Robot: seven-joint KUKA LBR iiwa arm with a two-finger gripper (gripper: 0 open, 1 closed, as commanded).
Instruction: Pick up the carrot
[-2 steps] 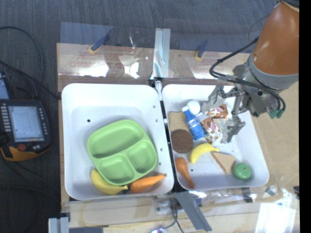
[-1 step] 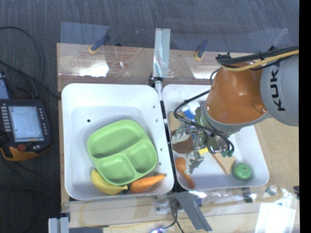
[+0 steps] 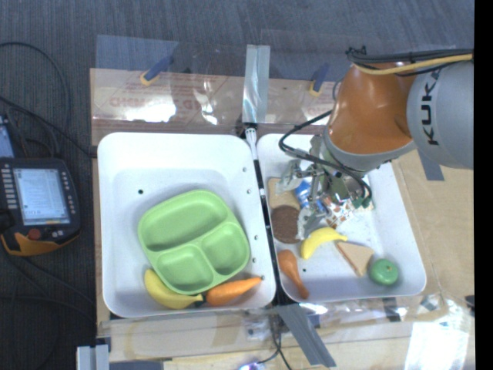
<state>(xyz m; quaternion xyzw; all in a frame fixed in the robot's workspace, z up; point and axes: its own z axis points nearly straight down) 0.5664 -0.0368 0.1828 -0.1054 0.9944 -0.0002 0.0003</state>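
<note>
Hovering over the right bin (image 3: 408,230) with fingers I cannot tell apart, the gripper (image 3: 327,199) has no carrot (image 3: 291,272); the grasp remains undone.

Our grey arm (image 3: 451,114) reaching in from the right, our orange wrist band (image 3: 370,114) just above the gripper (image 3: 327,199), black cable looped at its left, gripper pointing downward

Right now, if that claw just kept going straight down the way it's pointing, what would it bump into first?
Probably the small banana, which lies just below the claw in the right bin, with the brown round piece beside it. Depth is hard to judge from this slanted view.
</note>
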